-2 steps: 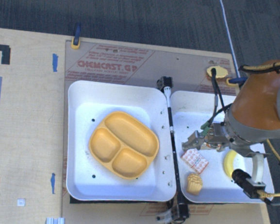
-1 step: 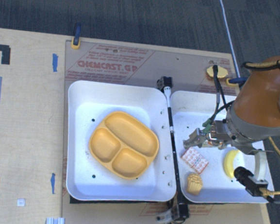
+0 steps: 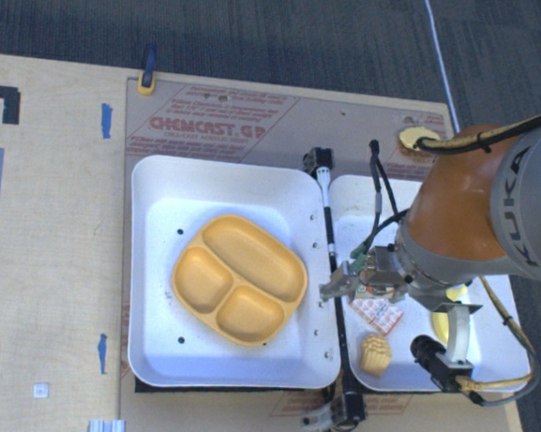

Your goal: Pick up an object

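Note:
A yellow three-compartment plate (image 3: 239, 279) lies in the left bin (image 3: 160, 191). In the right bin (image 3: 352, 199), a yellow corn cob (image 3: 376, 353) rests near the front left corner. Just behind it lies a small red-and-white patterned packet (image 3: 377, 313). A yellow object (image 3: 442, 321) peeks out under the arm further right. My gripper (image 3: 371, 274) hangs low over the left part of the right bin, directly above the packet's far edge. The wrist hides its fingers.
The orange and grey arm (image 3: 469, 209) covers most of the right bin. Black cables (image 3: 378, 187) run along the divider between the bins. A black clamp (image 3: 319, 158) sits at the divider's far end. The wooden bench (image 3: 41, 256) stretches left.

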`<state>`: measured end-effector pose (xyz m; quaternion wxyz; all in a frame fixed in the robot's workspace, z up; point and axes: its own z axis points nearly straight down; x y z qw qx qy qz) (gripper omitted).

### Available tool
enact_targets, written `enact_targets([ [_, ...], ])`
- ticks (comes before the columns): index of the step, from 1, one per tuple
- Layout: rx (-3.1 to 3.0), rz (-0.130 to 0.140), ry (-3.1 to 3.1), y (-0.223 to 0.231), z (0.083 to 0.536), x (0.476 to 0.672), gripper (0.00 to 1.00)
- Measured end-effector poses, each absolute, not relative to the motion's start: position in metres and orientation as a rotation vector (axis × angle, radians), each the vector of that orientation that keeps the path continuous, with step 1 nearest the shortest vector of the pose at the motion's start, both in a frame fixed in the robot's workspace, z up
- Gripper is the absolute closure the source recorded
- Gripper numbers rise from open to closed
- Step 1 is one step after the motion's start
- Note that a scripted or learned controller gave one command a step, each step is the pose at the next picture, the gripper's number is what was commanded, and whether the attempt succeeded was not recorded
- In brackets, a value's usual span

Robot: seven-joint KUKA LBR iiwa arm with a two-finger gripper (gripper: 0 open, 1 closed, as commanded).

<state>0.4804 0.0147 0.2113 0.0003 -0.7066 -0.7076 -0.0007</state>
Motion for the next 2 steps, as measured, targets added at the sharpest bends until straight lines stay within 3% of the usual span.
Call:
enact_targets([
  [1, -2.220, -0.006, -2.226, 0.015, 0.222, 0.482, 1.00],
  [2, -2.221, 0.001, -2.220, -0.032, 0.184, 0.479, 1.00],
])
